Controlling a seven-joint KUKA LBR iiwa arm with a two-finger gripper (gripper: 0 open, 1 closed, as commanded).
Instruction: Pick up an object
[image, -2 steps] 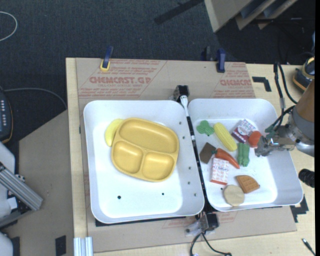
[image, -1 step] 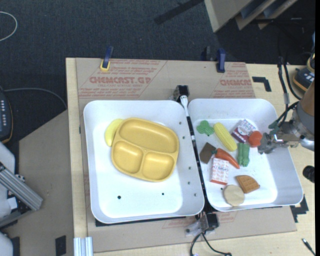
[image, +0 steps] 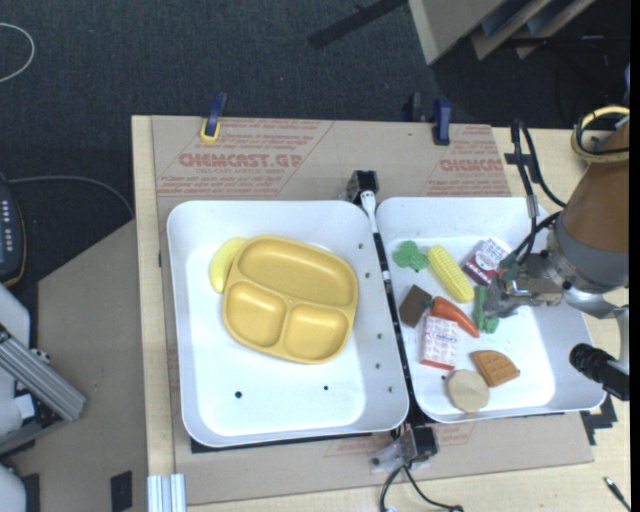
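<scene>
Pincer (image: 500, 297) low in right bin (image: 520, 400), over a green item (image: 489, 318) beside carrot (image: 456, 312); whether clenched or released, impossible to tell. Corn cob (image: 449, 273), broccoli (image: 408, 256), red-and-white packet (image: 439, 343), bread slice (image: 494, 367) lay nearby. Yellow divided plate (image: 288, 297) sat in left bin (image: 200, 330), banana (image: 224, 264) tucked beneath.

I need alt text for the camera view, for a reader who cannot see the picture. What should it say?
A grey and orange robot arm reaches from the right, its tool low over the right white bin, which holds toy foods such as a corn cob and a carrot. The left white bin holds a yellow divided plate.
</scene>
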